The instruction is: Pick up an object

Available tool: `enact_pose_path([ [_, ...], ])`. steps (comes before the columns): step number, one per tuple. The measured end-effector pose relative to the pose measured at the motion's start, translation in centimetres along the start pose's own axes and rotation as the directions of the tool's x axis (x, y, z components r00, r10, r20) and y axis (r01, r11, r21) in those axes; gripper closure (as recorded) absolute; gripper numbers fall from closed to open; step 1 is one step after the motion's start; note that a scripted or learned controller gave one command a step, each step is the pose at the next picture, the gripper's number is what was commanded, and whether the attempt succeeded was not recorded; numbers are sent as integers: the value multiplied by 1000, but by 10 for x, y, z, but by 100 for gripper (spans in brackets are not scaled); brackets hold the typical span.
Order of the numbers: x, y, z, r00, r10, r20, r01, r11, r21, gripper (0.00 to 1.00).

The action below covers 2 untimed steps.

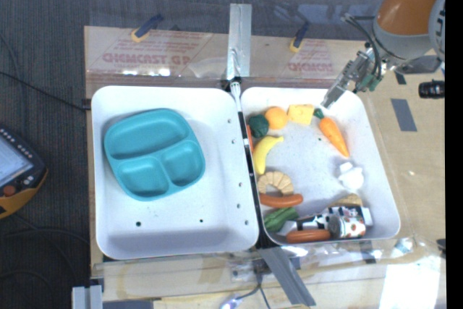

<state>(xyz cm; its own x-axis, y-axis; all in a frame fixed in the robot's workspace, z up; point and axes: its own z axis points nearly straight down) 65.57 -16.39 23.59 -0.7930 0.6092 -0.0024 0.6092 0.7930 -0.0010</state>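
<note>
The right bin (376, 155) holds several toy foods: an orange (275, 116), a yellow block (301, 112), a carrot (335, 136), a banana (265, 153) and a ridged tan bread piece (278, 181). My gripper (327, 100) hangs over the bin's far right corner, slanting down and to the left from the orange-banded wrist (409, 3). Its tip is just right of the yellow block and above the carrot's leafy end. I see nothing held at the tip.
A teal divided plate (153, 152) lies in the left bin (116, 228). Near the right bin's front are a green vegetable (281, 216), a red sausage (307, 234), a black-and-white toy (347, 222) and a white lump (351, 174). A speckled bare patch lies mid-bin.
</note>
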Motion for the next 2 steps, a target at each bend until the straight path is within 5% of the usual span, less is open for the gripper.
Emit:
enact_pose_path([
  [1,44,28,142,997,71,2,-71,997,-1,100],
  [2,51,63,27,988,157,1,-157,988,-1,100],
])
